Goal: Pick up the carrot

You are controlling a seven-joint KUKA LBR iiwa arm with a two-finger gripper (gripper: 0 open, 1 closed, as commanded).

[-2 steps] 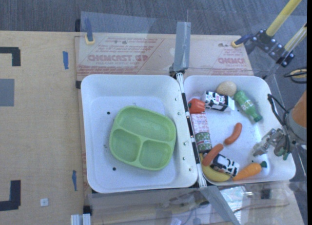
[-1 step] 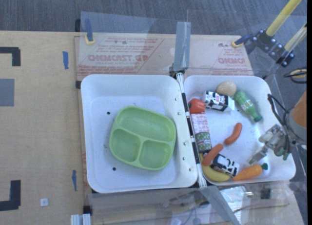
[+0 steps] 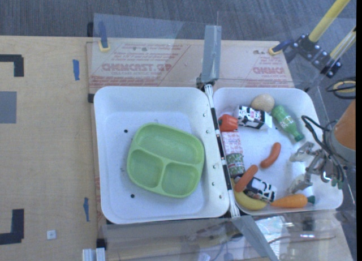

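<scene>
The carrot point(image 3: 288, 201), orange with a small green stub at its right end, lies flat along the front wall of the right bin point(image 3: 317, 107). My gripper point(image 3: 300, 170) hangs just above and behind it at the bin's right side. Its fingers point(image 3: 301, 154) are spread open with nothing between them, and the lower fingertip is close to the carrot's top edge. The arm's orange band point(image 3: 346, 135) shows at the right edge.
The right bin also holds a banana point(image 3: 250, 200), a black-and-white carton point(image 3: 261, 188), an orange-red tapered piece point(image 3: 246, 178), a sausage point(image 3: 270, 155), a labelled tube point(image 3: 232, 152), a green bottle point(image 3: 287, 122) and a potato point(image 3: 262, 103). A green divided plate point(image 3: 165, 159) lies in the left bin.
</scene>
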